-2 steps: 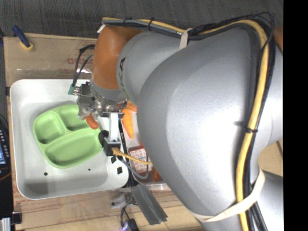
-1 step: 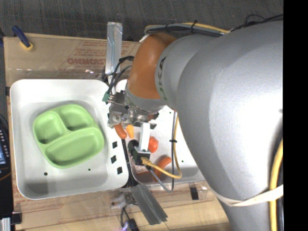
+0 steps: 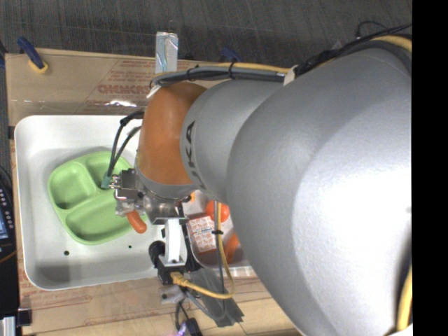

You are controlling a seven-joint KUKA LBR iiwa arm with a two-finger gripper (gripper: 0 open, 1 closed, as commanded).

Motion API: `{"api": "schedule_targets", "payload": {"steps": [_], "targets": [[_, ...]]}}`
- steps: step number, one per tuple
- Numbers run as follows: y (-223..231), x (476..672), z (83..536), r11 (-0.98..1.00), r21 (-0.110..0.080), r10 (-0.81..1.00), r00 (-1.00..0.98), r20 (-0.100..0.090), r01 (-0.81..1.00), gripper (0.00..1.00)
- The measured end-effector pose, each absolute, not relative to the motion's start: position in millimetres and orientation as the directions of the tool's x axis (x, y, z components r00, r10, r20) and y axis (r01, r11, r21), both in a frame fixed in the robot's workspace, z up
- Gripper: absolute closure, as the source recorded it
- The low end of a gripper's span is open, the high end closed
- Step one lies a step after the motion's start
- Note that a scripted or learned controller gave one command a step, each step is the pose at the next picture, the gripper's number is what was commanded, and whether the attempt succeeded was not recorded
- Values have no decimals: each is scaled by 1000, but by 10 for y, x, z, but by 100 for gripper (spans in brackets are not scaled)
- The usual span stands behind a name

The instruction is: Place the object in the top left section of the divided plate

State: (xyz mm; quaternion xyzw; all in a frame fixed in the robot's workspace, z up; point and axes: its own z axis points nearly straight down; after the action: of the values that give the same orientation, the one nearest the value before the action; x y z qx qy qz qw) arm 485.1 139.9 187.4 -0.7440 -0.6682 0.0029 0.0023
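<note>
You are looking down on a worktop covered with brown cardboard sheeting that carries red printed lettering near its far edge. Beyond it lies dark grey, ribbed flooring, with a pale object at the top edge of the view. A blue clip grips the cardboard at the far left corner, and a silvery upright post stands at the far edge.

On the worktop sits a shallow white bin with rounded corners. Inside it rests the green divided plate, its compartments facing up.

The grey arm fills most of your right side, its orange band above the wrist. The jaws sit over the plate's right edge. A small orange object, carrot-like, shows just below the wrist hardware at the plate's near-right rim; you cannot tell whether it is pinched or merely lying there, and you cannot tell how far apart the jaws stand.

Black cables loop from the wrist, and a yellow cable trails near the bin's front edge.
</note>
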Motion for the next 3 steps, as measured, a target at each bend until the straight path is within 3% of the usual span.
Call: {"api": "schedule_targets", "payload": {"steps": [1, 2, 3], "targets": [[1700, 5359, 1918, 78, -4, 997, -78, -1, 997, 100], [1050, 5566, 1429, 224, -7, 975, -224, 0, 975, 100], [1121, 5827, 1026, -22, 21, 1000, 22, 7, 1000, 100]]}}
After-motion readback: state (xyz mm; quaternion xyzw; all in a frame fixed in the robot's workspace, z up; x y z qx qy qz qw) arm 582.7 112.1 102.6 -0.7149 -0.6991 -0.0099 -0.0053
